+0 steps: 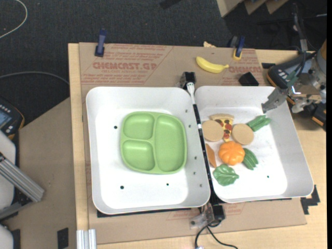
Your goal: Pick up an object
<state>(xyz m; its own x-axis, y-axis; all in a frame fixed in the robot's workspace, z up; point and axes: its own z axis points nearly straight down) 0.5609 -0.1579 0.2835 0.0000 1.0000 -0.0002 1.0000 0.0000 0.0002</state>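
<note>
In the camera view, take the right bin (290,154) as your landmark. The arm comes in over its far right corner, and the tool (272,102) hangs just above the bin's back rim, well short of the pile of toy food. From this slanted angle you cannot tell whether it is apart or together, and nothing is visible in its grip.

Your candidates sit bunched toward the bin's left half. An orange pumpkin (231,153) lies near the bin's centre, with two tan round cookies (212,130) just behind it and a pizza slice (224,123) wedged between them. A green leafy piece (225,175) lies in front of the pumpkin, toward the bin's near rim, and a green bean pod (258,122) lies closest to the tool. Left of the bin, the second bin holds a green divided plate (154,142). Behind the bin, a banana (211,65) rests on the cardboard-covered surface (135,61).

Watch for crowding, I judge. The pieces touch or overlap, so a descent on the pumpkin could nudge its neighbours or pinch two at once. The flat cookies and the pizza slice offer little to grip and may slip. A grab at the pod risks a clip on the bin's wall.
</note>
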